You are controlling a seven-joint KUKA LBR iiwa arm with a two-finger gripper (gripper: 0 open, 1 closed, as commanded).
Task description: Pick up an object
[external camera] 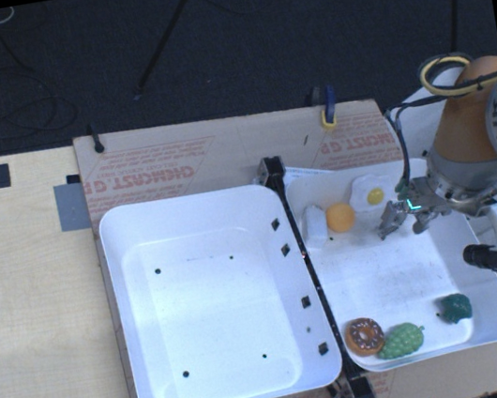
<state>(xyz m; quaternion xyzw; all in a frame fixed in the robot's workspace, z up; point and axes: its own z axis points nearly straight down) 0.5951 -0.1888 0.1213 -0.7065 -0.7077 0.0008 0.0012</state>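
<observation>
While the gripper (403, 219) hangs spread and holding nothing over the right bin (484, 318), a white fried egg (368, 193) with yellow yolk lies just beside it.

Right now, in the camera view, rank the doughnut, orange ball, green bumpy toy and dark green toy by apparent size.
1. Green bumpy toy and doughnut: look about alike, so unranked.
2. Dark green toy and orange ball: too close to rank.
</observation>
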